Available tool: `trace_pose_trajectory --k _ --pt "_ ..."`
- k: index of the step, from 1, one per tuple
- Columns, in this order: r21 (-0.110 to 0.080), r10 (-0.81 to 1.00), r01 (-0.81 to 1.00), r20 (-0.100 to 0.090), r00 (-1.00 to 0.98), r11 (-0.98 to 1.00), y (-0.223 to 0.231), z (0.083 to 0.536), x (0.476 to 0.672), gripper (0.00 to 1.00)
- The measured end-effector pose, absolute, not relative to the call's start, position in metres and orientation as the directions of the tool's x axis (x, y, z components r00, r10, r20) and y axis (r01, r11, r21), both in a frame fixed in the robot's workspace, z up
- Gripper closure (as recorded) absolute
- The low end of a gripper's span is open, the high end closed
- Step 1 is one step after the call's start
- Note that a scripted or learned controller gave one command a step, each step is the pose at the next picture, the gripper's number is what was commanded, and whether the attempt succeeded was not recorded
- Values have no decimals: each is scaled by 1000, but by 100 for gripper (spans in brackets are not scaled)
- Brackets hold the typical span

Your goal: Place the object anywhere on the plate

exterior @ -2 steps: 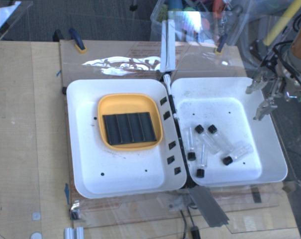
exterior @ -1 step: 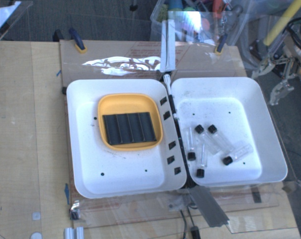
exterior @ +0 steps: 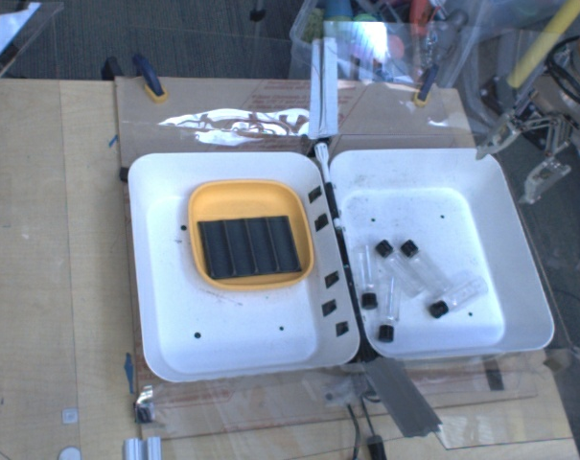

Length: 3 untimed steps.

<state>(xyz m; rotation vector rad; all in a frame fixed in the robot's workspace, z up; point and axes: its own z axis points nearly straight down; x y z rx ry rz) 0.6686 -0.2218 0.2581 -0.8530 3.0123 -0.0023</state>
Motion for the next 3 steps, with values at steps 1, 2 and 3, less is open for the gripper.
trace_pose_trajectory --k 1,2,3 --pt "0 -767 -767 -6 -641 641 -221 239 668 0" --pt "-6 -938 -938 -7 -346 346 -222 241 668 0" --pt "-7 -1000 -1000 -5 -28 28 -221 249 668 0"
